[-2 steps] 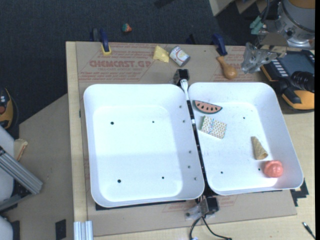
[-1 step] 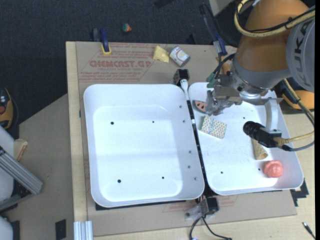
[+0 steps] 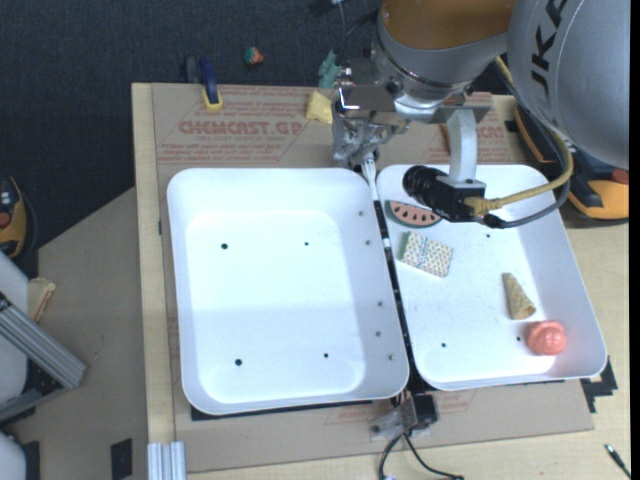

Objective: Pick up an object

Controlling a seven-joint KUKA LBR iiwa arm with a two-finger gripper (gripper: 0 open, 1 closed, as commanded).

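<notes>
The right bin [image 3: 583,298] holds a pink ball [image 3: 546,338] near its front right corner and a tan cone [image 3: 518,295] just behind the ball. A white speckled square pad [image 3: 428,254] lies toward the bin's left side. Behind the pad lies a salmon slice-shaped piece with dark spots [image 3: 406,211]. My gripper [image 3: 360,156] hangs over the back end of the divide between the two bins, left of and behind the slice-shaped piece. I see nothing held in it.
The left bin [image 3: 178,203] sits beside the right one on a cardboard-covered board [image 3: 240,128]. A blue and yellow clamp [image 3: 208,83] and a yellow scrap [image 3: 320,108] sit at the board's back edge. The grey arm looms over the back right.
</notes>
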